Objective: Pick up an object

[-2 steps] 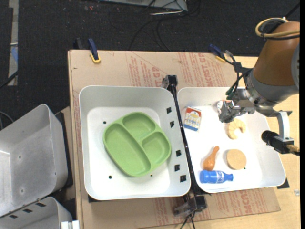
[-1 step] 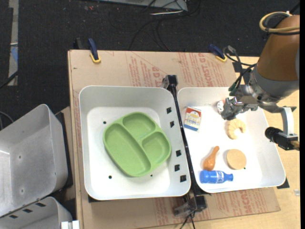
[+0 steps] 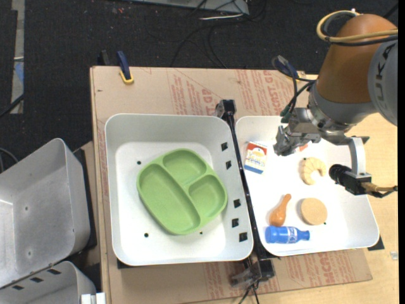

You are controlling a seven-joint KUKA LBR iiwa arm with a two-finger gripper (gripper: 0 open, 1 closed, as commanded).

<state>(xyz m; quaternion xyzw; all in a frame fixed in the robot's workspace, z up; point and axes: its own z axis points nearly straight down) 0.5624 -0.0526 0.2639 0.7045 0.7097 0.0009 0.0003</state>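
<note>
A grey robot arm with an orange band is reaching in from the right, and its dark two-finger gripper (image 3: 286, 145) is hanging over the far-left part of the right-hand shallow white bin (image 3: 364, 217). Whether the gripper is apart or together cannot be told from this angle, and nothing is visibly held in it.

The nearest candidate is a small white carton with red and blue printing (image 3: 255, 157), lying near the bin's left wall towards the far edge, just beside the gripper. It is probably light and stiff — flat cardboard faces that should suit a pinch across its narrow width, though thin walls may dent under a hard squeeze.

Just beside the gripper, towards the bin's right wall, a lumpy cream-coloured toy pastry (image 3: 311, 170) is lying; its bumpy surface may be awkward to clamp. Towards the near edge, an orange toy drumstick (image 3: 279, 211) is resting beside a round tan disc like a biscuit (image 3: 312, 211), and a small blue plastic bottle with a white label (image 3: 286, 234) is lying on its side — smooth, round and likely to roll or slip unless taken across its middle.

The left-hand shallow white bin (image 3: 126, 132) is holding a green plastic divided plate (image 3: 181, 190), broad and flat, hard to pinch except at its rim.
</note>
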